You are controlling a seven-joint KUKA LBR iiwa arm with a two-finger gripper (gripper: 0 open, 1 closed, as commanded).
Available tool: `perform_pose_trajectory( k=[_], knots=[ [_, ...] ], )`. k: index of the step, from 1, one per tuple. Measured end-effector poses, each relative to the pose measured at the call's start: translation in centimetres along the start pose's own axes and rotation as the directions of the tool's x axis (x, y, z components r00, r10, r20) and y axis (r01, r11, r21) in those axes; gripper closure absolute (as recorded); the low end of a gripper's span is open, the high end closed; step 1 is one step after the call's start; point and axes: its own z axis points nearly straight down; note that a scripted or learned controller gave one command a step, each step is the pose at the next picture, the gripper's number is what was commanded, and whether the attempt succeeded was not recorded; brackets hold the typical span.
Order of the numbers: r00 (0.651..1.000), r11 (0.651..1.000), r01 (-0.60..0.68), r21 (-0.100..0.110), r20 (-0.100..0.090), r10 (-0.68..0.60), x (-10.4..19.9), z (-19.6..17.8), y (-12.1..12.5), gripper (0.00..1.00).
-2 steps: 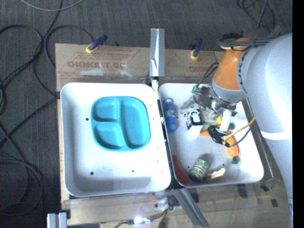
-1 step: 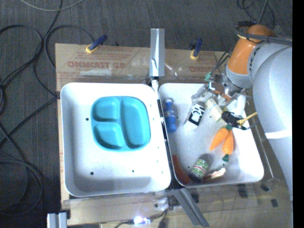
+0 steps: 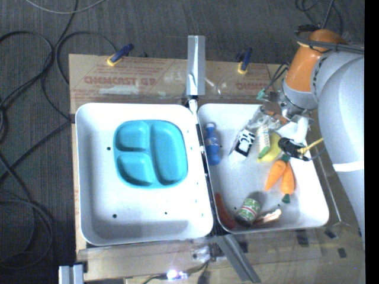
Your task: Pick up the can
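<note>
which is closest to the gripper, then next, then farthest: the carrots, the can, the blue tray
Measured from the gripper:
1. Carrots, right bin, just below the gripper.
2. Can, near the right bin's front edge.
3. Blue tray, across in the left bin.

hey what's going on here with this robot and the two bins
A grey robot arm reaches in from the right, its gripper low over the far part of the right bin, near a banana and a blue bottle. The can it should pick up lies at the near edge, untouched. The left bin holds a blue divided tray.
</note>
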Motion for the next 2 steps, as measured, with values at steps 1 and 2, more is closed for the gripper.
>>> perform_pose_trajectory(
  k=[1,2],
  knots=[
    [0.856,0.856,-0.517,-0.004,0.000,0.517,1.75,0.97,-1.07,1.00],
    [0.852,0.852,-0.524,0.014,0.017,0.524,1.05,1.12,-1.52,0.00]
  ],
)
